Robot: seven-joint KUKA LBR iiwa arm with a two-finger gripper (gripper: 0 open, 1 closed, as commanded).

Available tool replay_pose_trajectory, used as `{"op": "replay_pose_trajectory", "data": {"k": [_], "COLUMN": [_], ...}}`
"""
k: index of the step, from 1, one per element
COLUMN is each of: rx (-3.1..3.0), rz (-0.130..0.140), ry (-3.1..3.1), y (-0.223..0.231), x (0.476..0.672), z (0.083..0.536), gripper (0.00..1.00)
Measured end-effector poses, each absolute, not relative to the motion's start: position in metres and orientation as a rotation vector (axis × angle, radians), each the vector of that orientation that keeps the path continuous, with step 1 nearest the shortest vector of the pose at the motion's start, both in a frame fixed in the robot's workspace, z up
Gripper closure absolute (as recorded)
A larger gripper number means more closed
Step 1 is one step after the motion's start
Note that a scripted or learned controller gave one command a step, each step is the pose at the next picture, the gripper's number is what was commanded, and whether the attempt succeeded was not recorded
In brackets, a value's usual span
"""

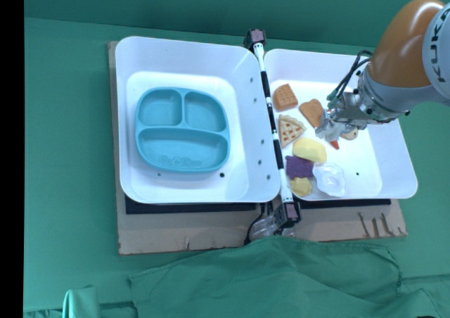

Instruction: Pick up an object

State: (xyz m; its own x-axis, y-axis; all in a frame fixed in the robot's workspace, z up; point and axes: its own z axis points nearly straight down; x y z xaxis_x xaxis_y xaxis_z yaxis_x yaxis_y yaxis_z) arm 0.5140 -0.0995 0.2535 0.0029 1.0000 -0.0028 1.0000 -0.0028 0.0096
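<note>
My claw (330, 130) hangs low in the right bin (394, 169), near its middle; grip unclear. The yellow toy (309, 149) beside it looks light, smooth; I'd pinch its narrow sides.

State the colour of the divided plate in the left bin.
The divided plate is light blue, seen clearly in the camera view.

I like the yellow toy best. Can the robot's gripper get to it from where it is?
Probably yes. The gripper hangs right above the yellow piece in the right bin, and nothing covers it. The purple piece and clear piece crowd it, though.
</note>
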Motion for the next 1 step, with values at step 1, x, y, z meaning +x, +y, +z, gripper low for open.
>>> {"op": "replay_pose_trajectory", "data": {"k": [1], "rx": [2.219], "rz": [0.007], "ry": [2.211], "y": [-0.1071], "x": [0.5177], "z": [0.3004], "gripper": [1.00]}}
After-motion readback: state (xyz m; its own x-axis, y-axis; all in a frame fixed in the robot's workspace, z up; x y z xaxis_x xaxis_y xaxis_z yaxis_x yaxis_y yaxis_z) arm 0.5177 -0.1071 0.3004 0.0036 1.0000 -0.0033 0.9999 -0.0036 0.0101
